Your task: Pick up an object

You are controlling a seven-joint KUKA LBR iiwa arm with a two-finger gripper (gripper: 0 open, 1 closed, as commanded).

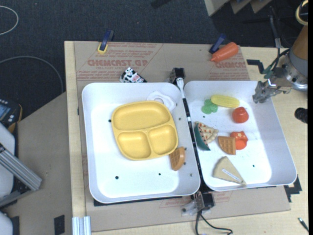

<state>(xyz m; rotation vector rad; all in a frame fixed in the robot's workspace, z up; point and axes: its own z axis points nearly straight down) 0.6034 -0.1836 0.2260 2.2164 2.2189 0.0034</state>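
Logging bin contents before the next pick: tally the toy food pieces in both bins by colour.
Yellow: 1, corn
Green: 1
Red: 2
Brown or tan: 3
Mixed pizza slice: 1
Total: 8

The setting is a robotics laboratory test cell. Indicators: a board-topped bench (146, 58) printed with a supplier name, held by spring clamps (104, 41) at its far edge; two white bins (98, 146) left of the gripper (263, 89), stocked with toy food; aluminium framing (19, 168) far left; loose cables (205, 224) below; dark carpet (73, 9) beyond.
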